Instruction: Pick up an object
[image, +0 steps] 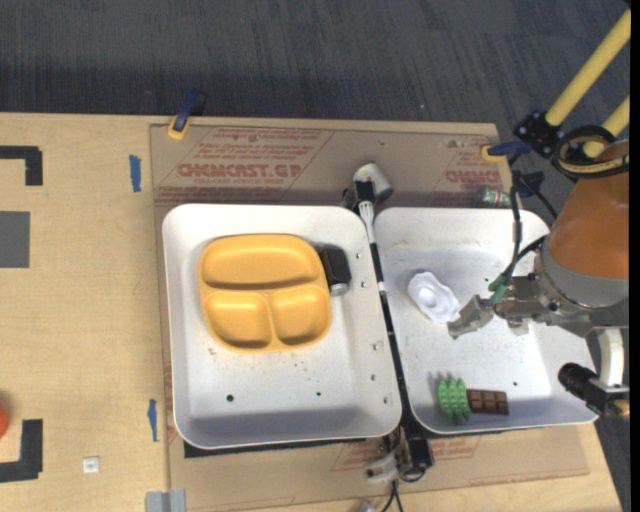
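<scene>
Overhead, two white bins sit side by side on the counter. Left bin (190, 330) holds a yellow tray (266, 290) with a dark block (335, 268) touching its 3 o'clock edge. Right bin (530, 395) holds a white cup (432, 294) near its centre and, toward 6 o'clock, a green brick (453, 398) touching a brown bar (489, 403). The arm (590, 240) enters from 3 o'clock; its hand (470, 320) sits just beside the cup, at the cup's 4 o'clock. How far the hand is open cannot be told, and nothing is seen in its grasp. The cup appears to lie tipped, long axis running from 10 to 4 o'clock; which end is the mouth is unclear. For a sound pick, the hand should probably centre over the cup, straddle its short axis, then descend before closing.
</scene>
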